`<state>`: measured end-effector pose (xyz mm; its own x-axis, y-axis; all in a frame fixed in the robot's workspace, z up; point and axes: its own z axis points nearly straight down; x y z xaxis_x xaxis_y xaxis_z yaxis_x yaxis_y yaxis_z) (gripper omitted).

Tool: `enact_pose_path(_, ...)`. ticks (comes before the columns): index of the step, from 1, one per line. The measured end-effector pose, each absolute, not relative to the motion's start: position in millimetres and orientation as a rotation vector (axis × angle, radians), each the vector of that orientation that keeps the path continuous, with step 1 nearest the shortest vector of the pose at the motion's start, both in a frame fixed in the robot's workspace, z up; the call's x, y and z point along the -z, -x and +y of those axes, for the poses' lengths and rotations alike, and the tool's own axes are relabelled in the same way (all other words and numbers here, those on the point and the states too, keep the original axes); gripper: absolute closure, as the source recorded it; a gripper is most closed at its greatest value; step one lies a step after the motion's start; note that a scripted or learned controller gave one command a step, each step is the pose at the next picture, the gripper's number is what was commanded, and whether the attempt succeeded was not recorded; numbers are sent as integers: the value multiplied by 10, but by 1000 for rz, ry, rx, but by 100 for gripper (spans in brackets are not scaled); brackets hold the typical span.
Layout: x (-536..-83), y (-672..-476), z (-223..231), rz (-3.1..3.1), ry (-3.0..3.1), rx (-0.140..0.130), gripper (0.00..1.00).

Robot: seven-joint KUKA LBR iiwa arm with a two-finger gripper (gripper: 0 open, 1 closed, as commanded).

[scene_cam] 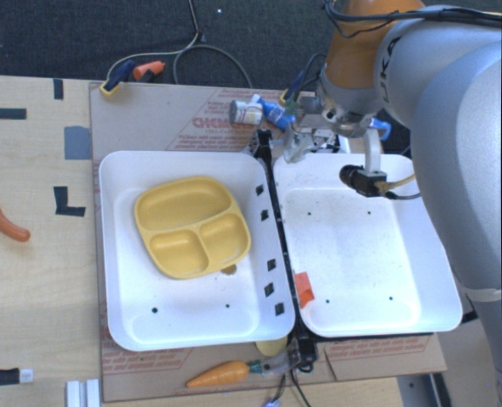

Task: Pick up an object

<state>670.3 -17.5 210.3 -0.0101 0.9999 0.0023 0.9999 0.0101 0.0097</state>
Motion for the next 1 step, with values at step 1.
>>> enact_pose_path(1,-1826,-6675,371,2230,-2217,2,100)
